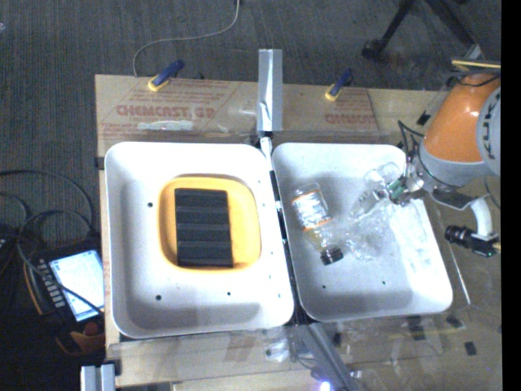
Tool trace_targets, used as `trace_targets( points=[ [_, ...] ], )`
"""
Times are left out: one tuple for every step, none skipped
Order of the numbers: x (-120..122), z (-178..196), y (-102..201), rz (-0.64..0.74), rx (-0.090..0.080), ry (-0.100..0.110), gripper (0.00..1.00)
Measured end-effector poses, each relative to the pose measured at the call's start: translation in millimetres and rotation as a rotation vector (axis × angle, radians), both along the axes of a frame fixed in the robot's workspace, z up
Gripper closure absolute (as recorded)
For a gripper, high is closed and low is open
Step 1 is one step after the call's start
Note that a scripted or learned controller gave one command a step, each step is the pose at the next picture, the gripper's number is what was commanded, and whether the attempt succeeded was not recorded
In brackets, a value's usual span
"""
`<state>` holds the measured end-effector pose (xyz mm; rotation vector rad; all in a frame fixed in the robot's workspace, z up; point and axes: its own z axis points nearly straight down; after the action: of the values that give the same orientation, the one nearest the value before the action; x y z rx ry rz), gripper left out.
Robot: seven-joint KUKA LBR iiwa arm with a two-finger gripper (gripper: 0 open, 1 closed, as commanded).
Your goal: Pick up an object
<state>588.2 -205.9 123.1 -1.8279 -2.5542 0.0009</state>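
Note:
A clear plastic bottle (315,221) with a white and orange label lies on its side in the right bin (423,287), its dark cap pointing toward the front. Just right of it sits a crumpled piece of clear plastic (368,226). In the left bin (130,243) lies a yellow dish (169,218) holding a black ribbed block (203,228). My gripper (400,187) hangs over the right bin's far right corner, right at the upper end of the clear plastic. The grey wrist and glare from the plastic blur its tip.
The arm's orange band (456,129) looms over the right bin's right rim. A metal post (269,88) stands behind the gap between the bins. Two blue and yellow clamps (165,75) (339,84) grip the bench's back edge.

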Motion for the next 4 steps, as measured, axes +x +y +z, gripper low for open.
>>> trace_targets(
  points=[
    [-2, -22, -7, -0.039, -0.001, -0.027, 0.00],
    [63, -29, -13, 0.051, 0.013, 0.017, 0.00],
    [13, -23, -5, 0.035, -0.011, -0.030, 0.00],
    [78, -11, -16, 0.070, 0.007, 0.017, 0.00]
  ],
)
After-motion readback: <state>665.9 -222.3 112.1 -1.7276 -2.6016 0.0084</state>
